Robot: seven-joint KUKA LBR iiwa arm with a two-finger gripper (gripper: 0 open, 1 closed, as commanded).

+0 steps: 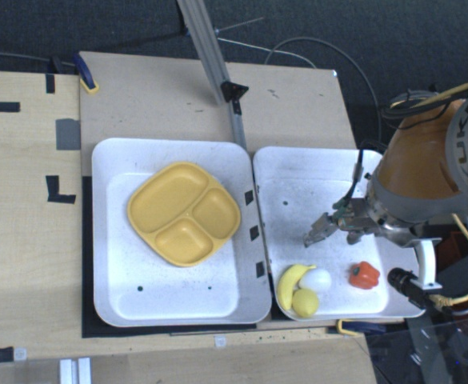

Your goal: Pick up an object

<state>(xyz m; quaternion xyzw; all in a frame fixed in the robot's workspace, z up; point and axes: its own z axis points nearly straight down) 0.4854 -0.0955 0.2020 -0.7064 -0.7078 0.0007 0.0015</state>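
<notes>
The right bin (298,174) holds a yellow banana (290,280) at its front edge. A white ball (317,279) and a yellow lemon (305,302) lie against the banana. A small red pepper (364,275) sits to their right. My gripper (320,230) hangs over the middle of the right bin, pointing left, above and behind the banana group and left of the pepper. Nothing shows in its grasp.
The left bin (110,214) carries a yellow divided plate (184,212). A metal pole (210,46) slants down to the ridge between the bins. The orange band of the arm (426,158) covers the right bin's far right side.
</notes>
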